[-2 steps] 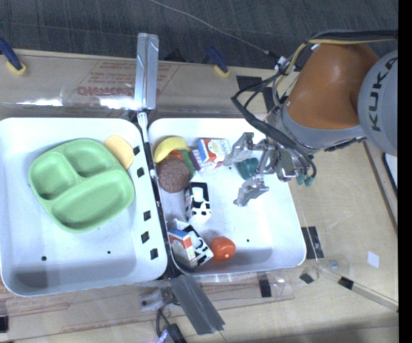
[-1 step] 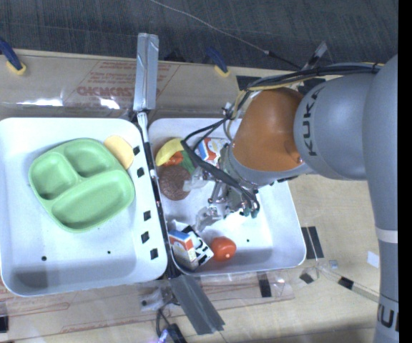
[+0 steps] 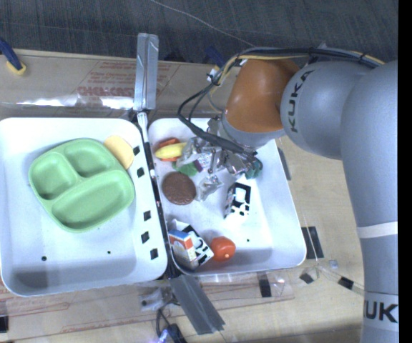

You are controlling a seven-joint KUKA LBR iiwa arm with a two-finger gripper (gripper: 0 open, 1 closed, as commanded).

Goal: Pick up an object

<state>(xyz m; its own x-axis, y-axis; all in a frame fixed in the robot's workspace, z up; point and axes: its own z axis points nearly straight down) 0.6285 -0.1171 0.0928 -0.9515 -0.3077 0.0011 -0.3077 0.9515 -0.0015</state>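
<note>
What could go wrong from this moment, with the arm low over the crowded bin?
1. The end effector sits in a tight cluster: the brown disc, yellow toy and black-and-white piece lie close by, so it may nudge them or grab two things.
2. Loose cables hang near the divider and could snag.
</note>
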